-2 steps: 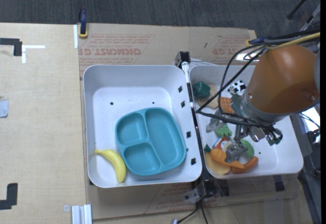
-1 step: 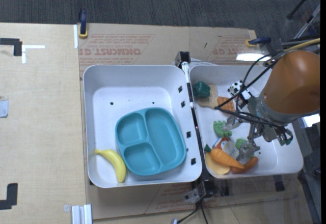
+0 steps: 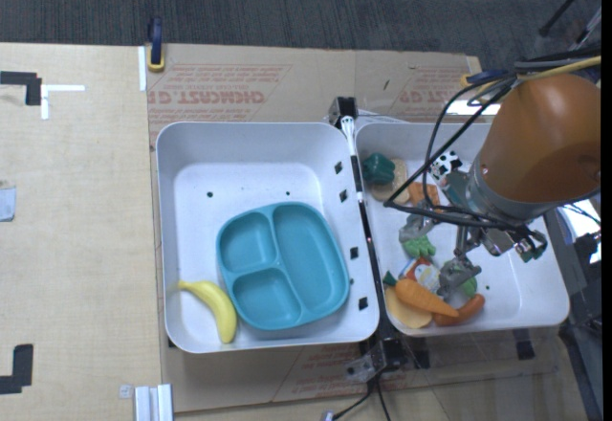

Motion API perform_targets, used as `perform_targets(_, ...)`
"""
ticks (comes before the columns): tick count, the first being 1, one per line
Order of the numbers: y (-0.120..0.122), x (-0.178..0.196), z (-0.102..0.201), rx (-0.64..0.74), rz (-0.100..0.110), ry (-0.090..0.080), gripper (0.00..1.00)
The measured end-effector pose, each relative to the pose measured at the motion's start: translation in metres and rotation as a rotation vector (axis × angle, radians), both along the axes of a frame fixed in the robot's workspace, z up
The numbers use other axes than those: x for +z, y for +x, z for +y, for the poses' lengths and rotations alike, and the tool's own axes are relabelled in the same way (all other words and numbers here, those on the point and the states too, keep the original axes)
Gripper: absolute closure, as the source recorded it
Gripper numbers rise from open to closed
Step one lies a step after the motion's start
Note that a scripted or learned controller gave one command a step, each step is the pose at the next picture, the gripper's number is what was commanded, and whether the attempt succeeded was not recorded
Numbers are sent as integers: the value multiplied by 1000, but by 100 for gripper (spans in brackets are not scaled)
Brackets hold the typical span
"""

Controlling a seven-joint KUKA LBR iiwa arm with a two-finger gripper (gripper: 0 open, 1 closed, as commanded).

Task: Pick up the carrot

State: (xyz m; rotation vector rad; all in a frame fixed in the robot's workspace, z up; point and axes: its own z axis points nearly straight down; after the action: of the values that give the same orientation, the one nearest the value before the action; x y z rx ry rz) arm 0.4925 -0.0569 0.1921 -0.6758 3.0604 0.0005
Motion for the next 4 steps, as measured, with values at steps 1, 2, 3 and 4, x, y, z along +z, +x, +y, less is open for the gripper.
perform_targets(1,61,-84,-45,-27,2,1,0)
perform_targets(2,-3,0,-3,141,2,-1,0)
perform_targets(3,-4,5,4,503,-2,-3,0)
perform_targets(4,-12,0,-3,987,-3,-5,0)
